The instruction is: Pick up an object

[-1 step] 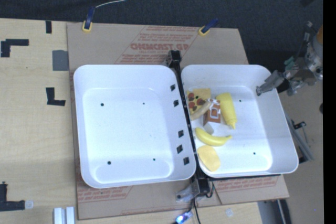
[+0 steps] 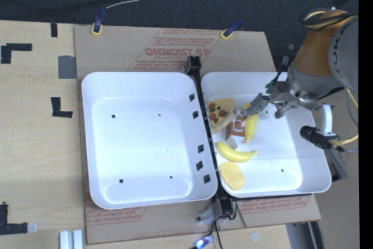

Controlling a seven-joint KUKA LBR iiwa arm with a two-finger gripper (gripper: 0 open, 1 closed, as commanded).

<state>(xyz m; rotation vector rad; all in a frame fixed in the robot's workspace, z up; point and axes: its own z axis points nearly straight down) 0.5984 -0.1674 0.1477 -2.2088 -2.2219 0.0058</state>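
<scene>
White right bin [image 2: 291, 181], pincer [image 2: 254, 107] over yellow bottle [image 2: 250, 127]

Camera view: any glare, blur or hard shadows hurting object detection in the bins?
Camera view: lighting is even and soft, with faint shadows along the rim of the left bin. No blown-out glare on the white plastic. The banana reads sharp enough. The pincer is small and slightly soft, its outline merging with the clutter in the right bin.
</scene>
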